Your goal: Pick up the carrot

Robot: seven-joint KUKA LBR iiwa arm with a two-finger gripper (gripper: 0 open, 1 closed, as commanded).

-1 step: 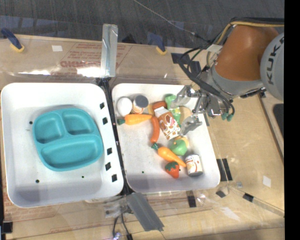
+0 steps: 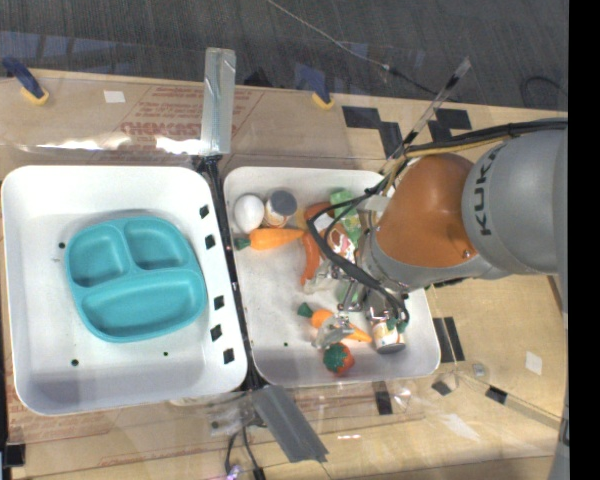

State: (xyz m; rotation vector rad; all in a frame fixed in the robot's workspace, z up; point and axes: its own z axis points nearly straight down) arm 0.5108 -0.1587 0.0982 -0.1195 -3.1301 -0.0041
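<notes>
Bins sit side by side on the bench: the left bin (image 2: 20, 268) holds a teal divided plate (image 2: 135, 278), and the right bin (image 2: 280, 363) holds a clutter of toy food. The arm (image 2: 500, 208), grey with an orange band, reaches in from the right over the right bin, and its gripper (image 2: 352, 313) points down into the bin's lower right part, amid small items. Whether the fingers are spread or pressed together I cannot tell, since cables and the wrist crowd that spot and nothing can be made out clearly between them. A carrot (image 2: 272, 238), orange with a green tip at its left end, lies near the bin's upper left, just below a white egg (image 2: 248, 210) and a small can (image 2: 280, 206), well apart from the gripper. A curved orange-red pepper (image 2: 311, 248) lies just to its right. Close to the gripper lie a small orange piece with a green end (image 2: 318, 316), a red and green strawberry-like piece (image 2: 338, 359) near the bin's front wall, and a small tin (image 2: 386, 338) just to the gripper's right. A printed packet (image 2: 345, 233) lies partly under the wrist.
</notes>
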